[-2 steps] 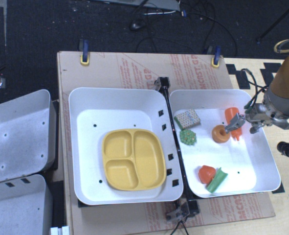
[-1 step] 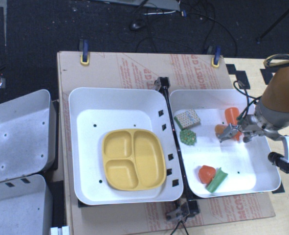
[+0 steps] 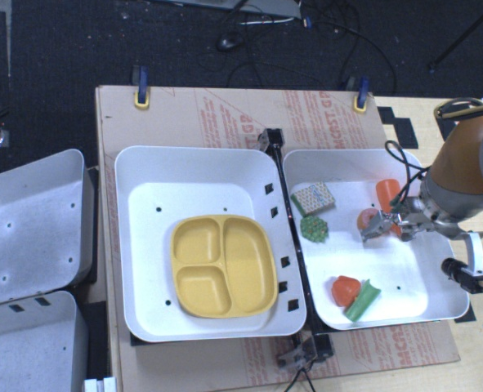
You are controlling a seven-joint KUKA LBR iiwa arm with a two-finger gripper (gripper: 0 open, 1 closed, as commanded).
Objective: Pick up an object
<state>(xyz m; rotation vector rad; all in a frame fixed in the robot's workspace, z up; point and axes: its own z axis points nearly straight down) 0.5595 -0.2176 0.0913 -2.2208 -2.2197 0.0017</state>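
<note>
over the right bin (image 3: 437,305), near its right wall, sits the gripper (image 3: 377,226), reaching in from the right w/ the grey arm (image 3: 462,174) and its orange band behind it. fingers point left and down toward the bin floor. can't tell if they're wide or narrow; the tips blur into a small red-orange object (image 3: 366,217) right at them, and whether that object is actually between the fingers is not clear.

taking the gripper as landmark: an orange cylinder-like piece (image 3: 387,192) stands just above it, close to the wrist, partly hidden by it. to its left, apart from it, a green leafy-looking toy (image 3: 314,229), broccoli-like, lies on the bin floor. just above that, a small speckled grey-green block (image 3: 313,197), sponge-like, lies tilted. below the gripper and a bit left, well apart, a red toy (image 3: 346,288) touches a green stick-shaped piece (image 3: 361,300) that lies at a slant near the bin's front wall.

farther left of the gripper, past the black divider strip (image 3: 288,219), the left bin (image 3: 143,178) holds a yellow tray w/ three compartments (image 3: 223,265), flat on the floor, roughly centred.

both bins rest on a cardboard sheet (image 3: 216,113) held at its far edge by two yellow-blue clamps (image 3: 141,90). far left of the gripper, off the board, more white bin panels (image 3: 29,219) lie tilted.
</note>
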